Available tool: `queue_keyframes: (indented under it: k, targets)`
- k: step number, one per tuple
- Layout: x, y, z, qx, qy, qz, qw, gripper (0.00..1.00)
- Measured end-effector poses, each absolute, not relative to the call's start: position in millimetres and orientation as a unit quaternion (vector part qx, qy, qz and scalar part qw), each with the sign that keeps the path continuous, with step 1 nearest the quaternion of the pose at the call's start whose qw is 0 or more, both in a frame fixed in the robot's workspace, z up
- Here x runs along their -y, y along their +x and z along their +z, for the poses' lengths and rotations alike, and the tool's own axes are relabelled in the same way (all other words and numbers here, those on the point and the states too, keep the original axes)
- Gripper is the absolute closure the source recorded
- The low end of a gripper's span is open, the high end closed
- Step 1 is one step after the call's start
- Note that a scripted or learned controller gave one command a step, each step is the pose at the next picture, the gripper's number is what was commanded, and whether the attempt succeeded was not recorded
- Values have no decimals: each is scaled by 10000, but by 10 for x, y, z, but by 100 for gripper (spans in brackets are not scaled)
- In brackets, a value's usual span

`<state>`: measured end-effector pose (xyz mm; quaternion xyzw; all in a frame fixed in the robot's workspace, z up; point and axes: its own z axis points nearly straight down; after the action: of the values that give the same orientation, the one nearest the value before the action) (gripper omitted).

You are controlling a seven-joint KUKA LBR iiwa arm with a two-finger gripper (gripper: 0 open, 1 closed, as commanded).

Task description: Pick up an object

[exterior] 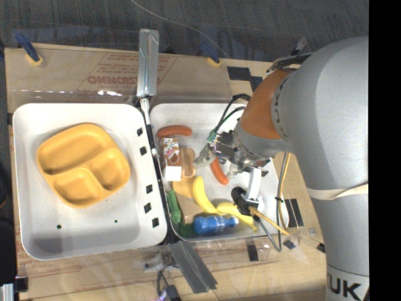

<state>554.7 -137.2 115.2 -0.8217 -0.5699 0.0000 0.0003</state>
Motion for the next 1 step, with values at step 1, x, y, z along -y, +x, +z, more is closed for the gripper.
queue_keyframes:
  k: [1]
  targets:
    - [1593, 5626, 916, 5095, -8605, 4, 7, 0]
